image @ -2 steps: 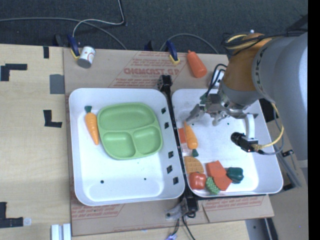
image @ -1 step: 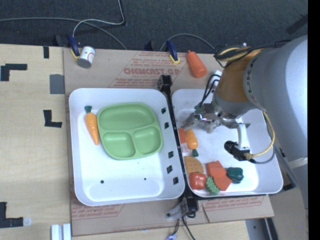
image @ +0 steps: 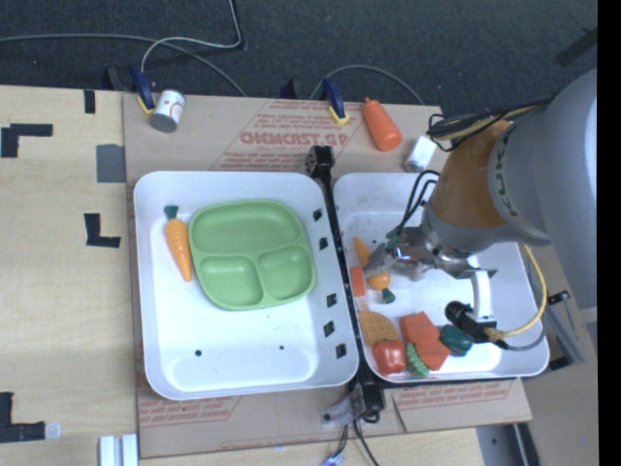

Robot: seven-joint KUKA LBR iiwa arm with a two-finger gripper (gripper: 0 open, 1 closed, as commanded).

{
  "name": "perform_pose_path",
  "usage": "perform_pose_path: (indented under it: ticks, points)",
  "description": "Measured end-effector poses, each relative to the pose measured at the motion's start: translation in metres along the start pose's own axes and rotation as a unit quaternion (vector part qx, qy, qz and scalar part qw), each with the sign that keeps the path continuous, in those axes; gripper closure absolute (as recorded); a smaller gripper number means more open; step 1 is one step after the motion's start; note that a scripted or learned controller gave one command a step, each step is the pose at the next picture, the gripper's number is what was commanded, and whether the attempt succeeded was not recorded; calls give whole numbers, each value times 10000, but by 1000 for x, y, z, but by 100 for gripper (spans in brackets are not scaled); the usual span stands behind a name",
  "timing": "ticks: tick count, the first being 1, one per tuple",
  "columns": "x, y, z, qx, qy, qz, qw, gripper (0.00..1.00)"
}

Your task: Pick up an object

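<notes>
The tool (image: 403,253) is hovering in the right bin (image: 529,362); its opening I cannot tell. It should be centring over the orange piece (image: 378,281) just below-left.

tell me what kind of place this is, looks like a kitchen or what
Probably a robot lab bench, not a kitchen. Two white bins sit on cardboard, the food is toys such as a plastic carrot beside a green divided plate, and a grey arm's gripper reaches into the right bin among cables.
</notes>
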State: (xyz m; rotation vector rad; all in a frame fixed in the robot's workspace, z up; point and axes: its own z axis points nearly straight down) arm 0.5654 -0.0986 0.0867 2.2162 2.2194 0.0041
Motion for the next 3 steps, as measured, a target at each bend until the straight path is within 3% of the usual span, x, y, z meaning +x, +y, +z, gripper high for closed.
perform_pose_path:
  ticks: [1, 2, 3]
  points:
    - [-20, -79, 0, 5, -11, 15, 10000, 0]
    - [-20, -78, -10, -2, -8, 15, 10000, 100]
    - [25, -22, -98, 29, 10, -3, 10000, 100]
